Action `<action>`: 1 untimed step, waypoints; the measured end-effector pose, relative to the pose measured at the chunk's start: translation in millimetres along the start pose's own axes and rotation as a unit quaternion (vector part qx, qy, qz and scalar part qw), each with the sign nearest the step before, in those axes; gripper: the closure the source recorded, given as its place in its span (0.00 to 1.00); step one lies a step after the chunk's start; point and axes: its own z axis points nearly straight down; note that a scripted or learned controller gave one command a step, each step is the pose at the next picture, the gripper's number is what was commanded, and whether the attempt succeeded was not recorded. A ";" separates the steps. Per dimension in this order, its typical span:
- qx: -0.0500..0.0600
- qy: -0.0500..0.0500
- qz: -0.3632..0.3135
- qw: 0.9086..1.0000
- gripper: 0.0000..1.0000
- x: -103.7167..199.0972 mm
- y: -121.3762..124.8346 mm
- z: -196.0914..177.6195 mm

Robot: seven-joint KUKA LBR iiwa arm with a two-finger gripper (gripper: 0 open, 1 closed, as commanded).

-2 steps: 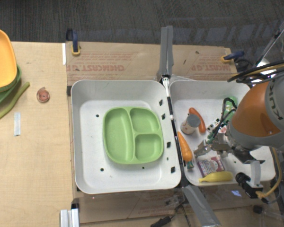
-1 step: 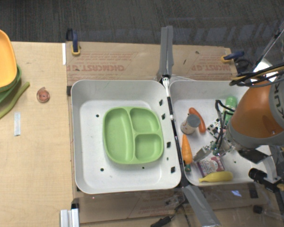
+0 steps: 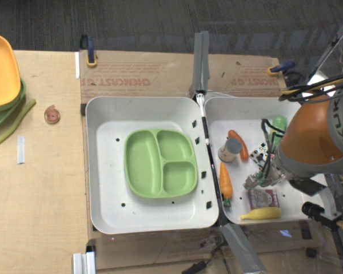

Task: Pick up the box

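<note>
We see the tool (image 3: 262, 177) low in the right bin (image 3: 240, 104), just above the box (image 3: 263, 198); we cannot tell how it is set, since the wrist and cables hide it. The box lies flat near the bin's near edge, with a yellow banana (image 3: 262, 213) just beside it on the near side. To the left we see a carrot (image 3: 225, 181) and a small cup (image 3: 231, 149). The left bin (image 3: 100, 170) holds a green divided plate (image 3: 160, 163). Both bins sit on the desk (image 3: 40, 210).
</note>
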 end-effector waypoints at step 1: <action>0.001 0.000 0.055 0.998 1.00 -9.4 40.6 -117.0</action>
